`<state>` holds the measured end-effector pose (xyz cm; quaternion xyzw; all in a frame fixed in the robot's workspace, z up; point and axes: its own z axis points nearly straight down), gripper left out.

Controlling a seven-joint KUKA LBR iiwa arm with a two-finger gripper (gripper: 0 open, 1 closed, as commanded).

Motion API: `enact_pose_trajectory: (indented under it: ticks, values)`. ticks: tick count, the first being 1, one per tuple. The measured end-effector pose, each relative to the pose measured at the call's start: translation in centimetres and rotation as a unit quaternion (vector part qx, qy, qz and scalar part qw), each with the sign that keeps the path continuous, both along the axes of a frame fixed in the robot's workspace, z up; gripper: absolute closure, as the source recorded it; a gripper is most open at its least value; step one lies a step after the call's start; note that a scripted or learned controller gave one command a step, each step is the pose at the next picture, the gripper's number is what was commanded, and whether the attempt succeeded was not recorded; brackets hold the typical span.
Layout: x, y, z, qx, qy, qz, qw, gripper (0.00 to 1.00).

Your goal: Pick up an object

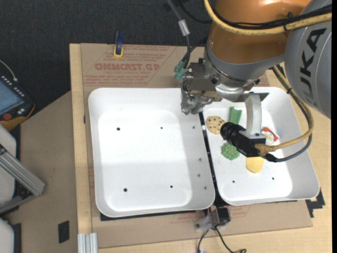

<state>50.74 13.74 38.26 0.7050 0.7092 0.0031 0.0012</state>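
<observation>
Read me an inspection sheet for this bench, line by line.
surface: left bin and right bin side by side on printed cardboard
job's things: tan cookie, green block, green bumpy piece, yellow piece and red-and-white piece, all in the right bin
clutter: blue clip at the cardboard's far edge
grippers: pincer over the bins' divide, far end
cables: black cables along the arm; thin wire at the near edge
surroundings: dark floor, aluminium rail

Two white bins (142,157), five small items (255,164), one blue clip (119,44)
</observation>
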Motion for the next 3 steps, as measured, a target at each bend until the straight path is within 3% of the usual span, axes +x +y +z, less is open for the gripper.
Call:
enact_pose_trajectory:
  ticks: [1,2,3]
  values:
    - [-3.0,-6.9,-4.1,-0.0021,0.006,-0.006,1.0,1.0]
    - [-2.8,2.1,5.9,0.0019,-0.003,0.002,1.0,1.0]
    - [-2.8,3.3,11.1,0.0,0.0,-0.002,1.0,1.0]
